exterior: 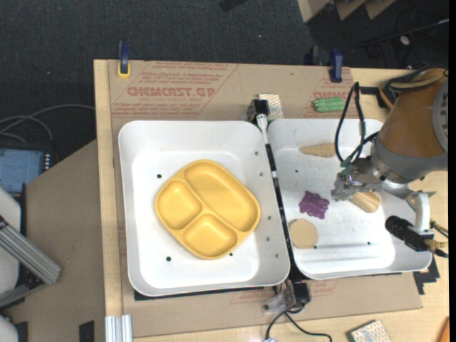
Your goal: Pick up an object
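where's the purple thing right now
The purple thing lies in the right bin, near its middle, just above the round tan disc and left of the gripper.

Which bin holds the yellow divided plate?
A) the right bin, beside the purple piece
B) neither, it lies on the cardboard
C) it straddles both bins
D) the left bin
D: the yellow divided plate lies flat inside the left bin, while the purple piece lies in the right bin.
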### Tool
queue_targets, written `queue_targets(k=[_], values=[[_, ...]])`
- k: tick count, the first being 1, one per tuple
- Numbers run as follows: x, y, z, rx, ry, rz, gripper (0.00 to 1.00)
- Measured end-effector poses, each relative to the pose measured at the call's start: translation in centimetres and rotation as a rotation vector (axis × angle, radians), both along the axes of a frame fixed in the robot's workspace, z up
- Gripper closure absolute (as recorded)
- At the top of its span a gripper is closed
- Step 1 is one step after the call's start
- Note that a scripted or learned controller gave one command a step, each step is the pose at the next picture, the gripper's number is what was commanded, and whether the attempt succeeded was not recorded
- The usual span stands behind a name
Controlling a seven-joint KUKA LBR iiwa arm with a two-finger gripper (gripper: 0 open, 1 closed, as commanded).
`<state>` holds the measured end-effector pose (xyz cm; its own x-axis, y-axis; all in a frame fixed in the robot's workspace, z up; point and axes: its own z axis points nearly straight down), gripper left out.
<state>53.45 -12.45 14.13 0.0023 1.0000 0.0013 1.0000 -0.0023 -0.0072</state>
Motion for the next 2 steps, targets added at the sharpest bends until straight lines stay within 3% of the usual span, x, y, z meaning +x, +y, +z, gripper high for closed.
queue_targets(k=[1, 2], values=[[-0.3, 1.0, 5.5, -0.003, -0.013, 0.004, 1.0], [-0.9, 0.5, 0.1, 0.0, 0.0, 0.001, 1.0]])
